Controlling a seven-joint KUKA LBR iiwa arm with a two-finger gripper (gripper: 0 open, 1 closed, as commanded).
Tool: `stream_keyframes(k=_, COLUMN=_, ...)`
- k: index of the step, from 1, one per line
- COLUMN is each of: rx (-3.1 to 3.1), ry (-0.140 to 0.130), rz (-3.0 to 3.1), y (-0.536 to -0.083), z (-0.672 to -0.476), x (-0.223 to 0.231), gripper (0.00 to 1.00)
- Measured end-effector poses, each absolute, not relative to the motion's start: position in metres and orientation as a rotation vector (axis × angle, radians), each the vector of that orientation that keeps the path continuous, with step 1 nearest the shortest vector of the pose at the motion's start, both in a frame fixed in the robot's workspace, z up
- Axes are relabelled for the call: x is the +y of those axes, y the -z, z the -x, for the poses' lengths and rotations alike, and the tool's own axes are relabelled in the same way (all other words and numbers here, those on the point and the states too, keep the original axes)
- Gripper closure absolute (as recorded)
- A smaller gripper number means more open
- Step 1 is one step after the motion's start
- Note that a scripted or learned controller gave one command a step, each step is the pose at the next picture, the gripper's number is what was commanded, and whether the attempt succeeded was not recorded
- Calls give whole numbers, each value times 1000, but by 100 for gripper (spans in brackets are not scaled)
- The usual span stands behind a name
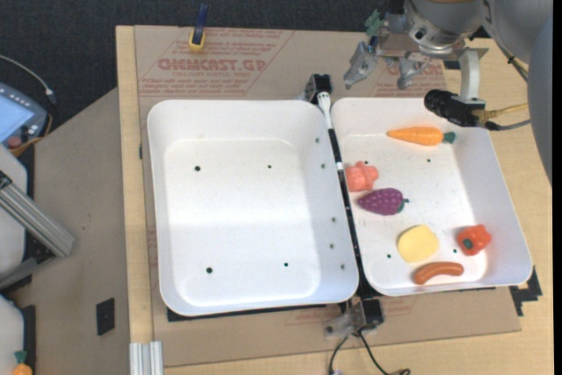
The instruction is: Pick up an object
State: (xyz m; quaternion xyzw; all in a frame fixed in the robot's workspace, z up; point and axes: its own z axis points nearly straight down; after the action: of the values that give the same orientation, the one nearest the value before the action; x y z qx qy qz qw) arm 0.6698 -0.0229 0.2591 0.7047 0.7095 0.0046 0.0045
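My gripper (384, 71) hangs above the far rim of the right bin (496, 180), its two grey fingers spread open with nothing between them. Below it in that bin lie an orange carrot (416, 135), a pink toy (360, 176), a purple grape bunch (381, 201), a yellow lemon-like piece (417, 242), a red pepper-like toy (473, 239) and a brown-orange sausage (437, 272). The carrot is the closest thing to the gripper, a little toward the near side and right of it.
The left bin (237, 206) sits beside the right one, joined by a black clamp strip (337, 167). A small blue and yellow clip (198, 31) stands on the cardboard at the far left. Metal framing lies at the left edge.
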Motion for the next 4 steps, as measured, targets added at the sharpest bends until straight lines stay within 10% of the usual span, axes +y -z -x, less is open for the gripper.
stream_keyframes(k=1, rx=2227, ry=-1, rz=-2218, y=-293, z=-629, x=12, gripper=0)
stream_keyframes(k=2, rx=2223, ry=-2, rz=-2218, y=-301, z=-631, x=10, gripper=100)
stream_keyframes(k=4, rx=2224, ry=-17, rz=-2209, y=-471, z=-540, x=44, gripper=100)
